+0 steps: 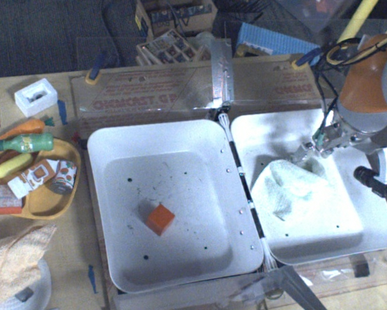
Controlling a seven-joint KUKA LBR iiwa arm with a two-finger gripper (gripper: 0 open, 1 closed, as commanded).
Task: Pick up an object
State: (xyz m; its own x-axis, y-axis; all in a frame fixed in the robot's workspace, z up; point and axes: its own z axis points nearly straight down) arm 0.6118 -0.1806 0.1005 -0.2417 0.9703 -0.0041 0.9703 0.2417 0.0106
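Note:
An orange cube (160,218) lies on the floor of the left bin (110,149), a little left of its middle. A pale, crumpled white cloth (287,186) lies in the right bin (374,235), near its left-centre. My gripper (319,144) hangs over the right bin's upper part, just above and to the right of the cloth's top edge. Nothing shows between its fingers. The arm's orange band (365,84) rises behind it at the right.
A yellow bowl (47,204) holding toy food and a green bottle stands left of the bins. A white box (36,96) sits at the bench's back left. Beige fabric (19,265) and a grey-white object lie at the front left.

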